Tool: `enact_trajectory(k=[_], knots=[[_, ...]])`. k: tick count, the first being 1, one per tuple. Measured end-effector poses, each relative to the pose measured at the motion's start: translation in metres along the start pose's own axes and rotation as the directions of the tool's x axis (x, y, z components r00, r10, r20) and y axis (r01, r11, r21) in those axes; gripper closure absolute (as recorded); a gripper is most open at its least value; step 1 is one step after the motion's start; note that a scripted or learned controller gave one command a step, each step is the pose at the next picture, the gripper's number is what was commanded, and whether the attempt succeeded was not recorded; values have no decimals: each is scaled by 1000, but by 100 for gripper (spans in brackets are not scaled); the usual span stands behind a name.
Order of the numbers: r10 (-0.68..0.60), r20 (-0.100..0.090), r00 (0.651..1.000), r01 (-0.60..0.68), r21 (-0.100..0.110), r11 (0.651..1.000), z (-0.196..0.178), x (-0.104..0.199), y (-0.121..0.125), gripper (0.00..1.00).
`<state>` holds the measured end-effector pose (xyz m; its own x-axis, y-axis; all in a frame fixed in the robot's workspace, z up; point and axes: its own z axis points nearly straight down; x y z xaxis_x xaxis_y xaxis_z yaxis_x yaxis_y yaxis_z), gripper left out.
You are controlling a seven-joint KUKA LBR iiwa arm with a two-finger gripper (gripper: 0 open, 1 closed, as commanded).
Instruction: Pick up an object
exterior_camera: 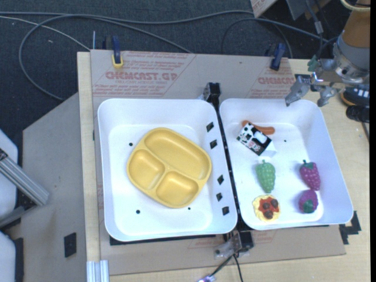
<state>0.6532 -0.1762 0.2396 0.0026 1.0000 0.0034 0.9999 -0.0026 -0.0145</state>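
Purple and green grape bunches lie in the right bin, well apart. Our end effector hovers over its far edge, fingers spread and holding nothing; we should descend squarely over one bunch before closing.

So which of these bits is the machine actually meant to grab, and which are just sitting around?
For the job:
gripper, open, above the right bin
green grapes
purple grapes
purple fruit
small pizza
black-and-white toy
orange carrot-like piece

Just lying about:
yellow divided plate in the left bin
blue clamps
cables
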Motion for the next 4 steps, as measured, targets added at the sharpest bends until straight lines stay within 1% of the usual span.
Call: enact_trajectory(k=[1, 2, 3, 4], knots=[[-3, 3, 1000, 3, -14, 1000, -9, 1, 2, 0], [-3, 2, 1000, 3, -9, 1000, 33, 1, 1, 0], [-2, 2, 1000, 2, -8, 1000, 92, -7, 0, 0], [-4, 2, 1000, 4, -11, 1000, 137, 1, 2, 0]])
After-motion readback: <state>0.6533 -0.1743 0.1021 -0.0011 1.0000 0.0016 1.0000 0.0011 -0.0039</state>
